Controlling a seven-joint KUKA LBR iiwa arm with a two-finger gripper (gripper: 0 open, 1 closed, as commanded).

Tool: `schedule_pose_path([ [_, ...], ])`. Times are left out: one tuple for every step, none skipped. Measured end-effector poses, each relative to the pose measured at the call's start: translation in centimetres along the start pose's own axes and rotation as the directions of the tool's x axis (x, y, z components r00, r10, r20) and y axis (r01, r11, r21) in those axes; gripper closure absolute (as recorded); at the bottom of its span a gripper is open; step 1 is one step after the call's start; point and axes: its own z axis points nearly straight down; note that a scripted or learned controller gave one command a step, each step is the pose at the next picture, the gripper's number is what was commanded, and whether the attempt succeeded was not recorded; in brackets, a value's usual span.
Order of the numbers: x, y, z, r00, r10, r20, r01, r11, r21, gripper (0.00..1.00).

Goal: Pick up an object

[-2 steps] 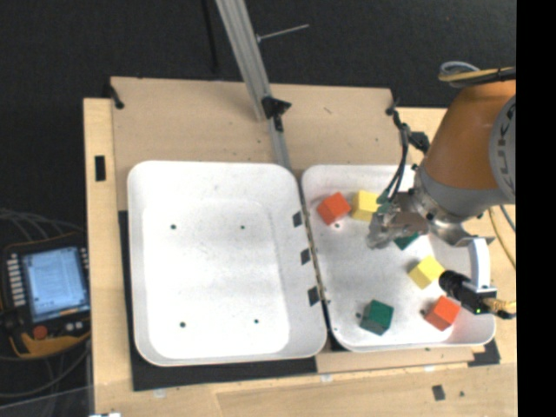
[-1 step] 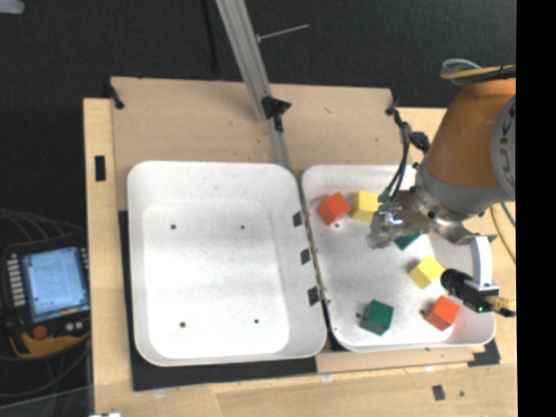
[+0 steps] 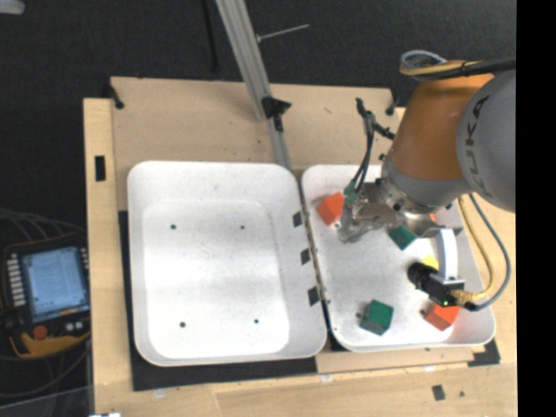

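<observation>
My gripper (image 3: 354, 224) hangs low over the upper part of the right bin (image 3: 347, 276), under the orange-banded wrist. An orange block (image 3: 329, 208) lies just left of it, touching or nearly touching the gripper's side. A green piece (image 3: 401, 236) peeks out to the right of the gripper, partly hidden by the arm. A dark green block (image 3: 376, 316) lies near the bin's front wall. An orange-red block (image 3: 441, 316) rests in the front right corner. A yellow piece (image 3: 428, 264) shows beside a black part of the arm's gear.
The left bin (image 3: 213, 259) lies beside the right one, with small black clips (image 3: 306, 255) along the shared wall. A grey metal pole (image 3: 248, 50) slants up from behind the bins. A teach pendant (image 3: 48, 289) rests off the bench at the left.
</observation>
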Motion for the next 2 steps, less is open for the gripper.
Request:
schedule_pose_path([
  [4.2,0.1,0.8,1.0,0.003,0.001,-0.003,1.0,0.004,1.0],
  [9.4,0.4,-0.1,1.0,0.0,-0.001,0.0,1.0,0.002,1.0],
])
